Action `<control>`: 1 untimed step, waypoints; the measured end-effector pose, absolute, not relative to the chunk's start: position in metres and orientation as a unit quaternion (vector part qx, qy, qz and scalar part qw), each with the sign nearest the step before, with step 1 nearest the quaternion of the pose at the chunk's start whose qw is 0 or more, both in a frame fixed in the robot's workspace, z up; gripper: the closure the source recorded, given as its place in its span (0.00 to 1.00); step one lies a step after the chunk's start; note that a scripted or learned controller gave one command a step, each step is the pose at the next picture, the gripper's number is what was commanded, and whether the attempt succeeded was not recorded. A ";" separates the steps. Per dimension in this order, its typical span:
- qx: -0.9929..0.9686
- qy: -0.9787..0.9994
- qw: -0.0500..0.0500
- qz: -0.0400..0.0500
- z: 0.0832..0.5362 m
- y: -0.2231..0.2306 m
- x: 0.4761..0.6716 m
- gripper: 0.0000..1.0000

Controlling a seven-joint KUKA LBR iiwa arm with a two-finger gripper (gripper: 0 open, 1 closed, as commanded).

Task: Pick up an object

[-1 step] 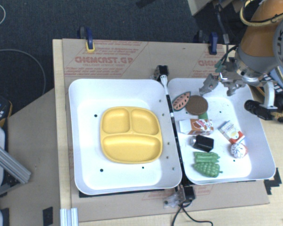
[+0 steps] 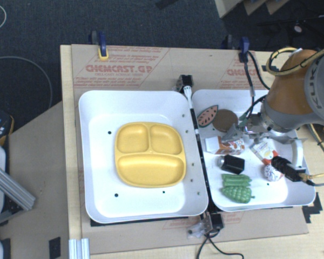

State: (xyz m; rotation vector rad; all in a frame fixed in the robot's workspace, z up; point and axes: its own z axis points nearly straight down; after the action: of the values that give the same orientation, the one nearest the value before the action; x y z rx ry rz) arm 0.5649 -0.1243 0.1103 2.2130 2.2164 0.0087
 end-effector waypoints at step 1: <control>0.707 0.707 0.014 0.009 0.101 -0.115 0.540 0.00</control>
State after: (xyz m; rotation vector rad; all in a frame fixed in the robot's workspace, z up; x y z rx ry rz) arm 0.5396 -0.1149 0.1015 2.2020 2.2001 0.0279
